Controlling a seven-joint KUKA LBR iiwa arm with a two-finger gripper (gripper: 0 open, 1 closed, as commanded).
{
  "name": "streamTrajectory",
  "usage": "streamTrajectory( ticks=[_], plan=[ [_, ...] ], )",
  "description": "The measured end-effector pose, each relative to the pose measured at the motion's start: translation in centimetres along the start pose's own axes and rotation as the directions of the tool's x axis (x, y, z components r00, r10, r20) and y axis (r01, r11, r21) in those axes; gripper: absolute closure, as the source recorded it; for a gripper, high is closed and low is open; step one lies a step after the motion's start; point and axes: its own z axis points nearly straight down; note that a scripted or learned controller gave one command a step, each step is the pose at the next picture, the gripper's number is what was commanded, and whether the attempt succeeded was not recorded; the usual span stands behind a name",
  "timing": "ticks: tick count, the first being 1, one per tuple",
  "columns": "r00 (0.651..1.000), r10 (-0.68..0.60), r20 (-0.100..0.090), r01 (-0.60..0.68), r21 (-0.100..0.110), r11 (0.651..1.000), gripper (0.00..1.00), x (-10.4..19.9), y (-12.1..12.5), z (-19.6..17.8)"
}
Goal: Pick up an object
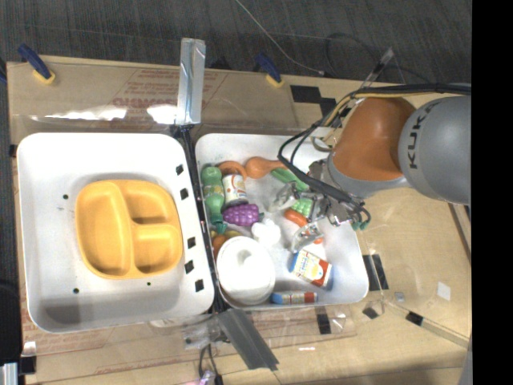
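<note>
My gripper point(307, 212) is low inside the right bin point(353, 275), near its middle, under the grey arm with its orange band point(370, 140). It hovers over or touches a small red-orange toy point(297, 215). Close by lie a purple grape bunch point(242, 213), a small white lump point(267, 233), a white and orange carton point(312, 265) and a round white cup point(244, 268). Whether anything sits in the gripper is hidden by its body and cables.
The left bin point(40, 215) holds a yellow divided tray point(128, 227). Along the right bin's left wall lie a green bottle point(212, 192), a small can point(234, 188) and an orange gourd-like toy point(260, 167). A marker point(293, 297) lies by the front wall.
</note>
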Motion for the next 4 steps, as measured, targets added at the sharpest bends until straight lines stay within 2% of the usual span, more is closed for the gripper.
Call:
streamTrajectory(
  ticks=[1,2,3,4],
  plan=[
    [0.996,0.092,0.001,-0.092,0.000,0.996,0.00,1.9,0.5,0.0],
    [0.966,0.257,0.006,-0.257,0.002,0.966,0.00,0.6,1.1,-0.1],
    [0.981,0.196,0.006,-0.196,0.003,0.981,0.00,-2.1,-0.5,-0.2],
    [0.993,0.119,0.002,-0.119,0.001,0.993,0.00,0.5,0.1,0.0]
  ],
)
